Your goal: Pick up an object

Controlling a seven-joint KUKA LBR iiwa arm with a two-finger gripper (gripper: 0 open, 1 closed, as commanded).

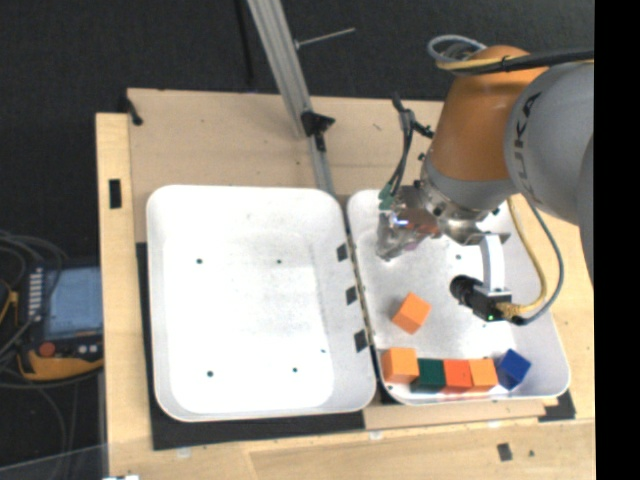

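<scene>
Hovering over the upper left of the right bin (530,268): end effector (398,236), opening impossible to judge from this angle. Lying apart on the bin floor below it: lone orange cube (411,311), turned diagonally, one corner pointing toward the end effector, no distinct long axis. Lining the near wall, left to right: orange block (401,363), green block (431,374), two orange blocks (470,373), blue block (513,367). Sitting alongside on the counter (200,138): left bin (170,298).
</scene>
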